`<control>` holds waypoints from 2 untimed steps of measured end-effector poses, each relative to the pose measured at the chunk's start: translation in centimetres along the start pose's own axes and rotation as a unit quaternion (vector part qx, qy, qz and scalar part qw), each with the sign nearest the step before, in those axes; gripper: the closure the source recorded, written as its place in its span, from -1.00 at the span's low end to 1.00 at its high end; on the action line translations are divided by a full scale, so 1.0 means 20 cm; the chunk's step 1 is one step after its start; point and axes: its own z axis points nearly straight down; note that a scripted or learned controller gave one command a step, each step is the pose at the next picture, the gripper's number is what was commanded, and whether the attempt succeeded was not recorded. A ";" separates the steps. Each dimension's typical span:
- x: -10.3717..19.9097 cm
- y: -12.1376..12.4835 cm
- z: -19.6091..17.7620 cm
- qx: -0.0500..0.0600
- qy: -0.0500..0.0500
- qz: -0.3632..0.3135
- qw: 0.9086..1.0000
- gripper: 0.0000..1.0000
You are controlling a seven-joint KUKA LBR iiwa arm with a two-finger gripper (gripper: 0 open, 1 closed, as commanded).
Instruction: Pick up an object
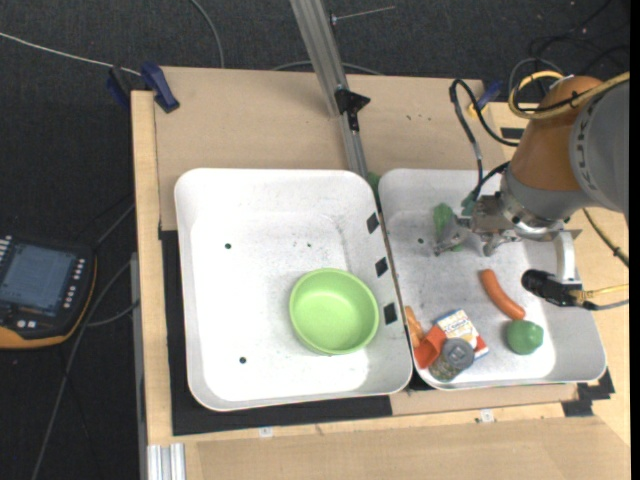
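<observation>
Your claw (470, 230) hangs low in the right bin (420, 193), near its far edge; whether it is spread or pressed together cannot be told. A small green piece (443, 214) sits just beside it. The orange sausage (501, 294) lies toward the bin's near right corner, long axis diagonal; it may roll away if pinched off-centre.

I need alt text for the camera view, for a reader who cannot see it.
A grey robot arm reaches from the right, its gripper low in the right bin beside a small green item. That bin also has an orange sausage-shaped toy and a green ball; the left bin has a green bowl.
</observation>
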 end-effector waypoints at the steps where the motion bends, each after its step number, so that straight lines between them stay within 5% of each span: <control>1: 0.00 0.00 -0.06 -0.001 0.000 0.000 1.000 1.00; 2: 0.01 0.02 -0.37 -0.003 0.000 0.000 1.000 1.00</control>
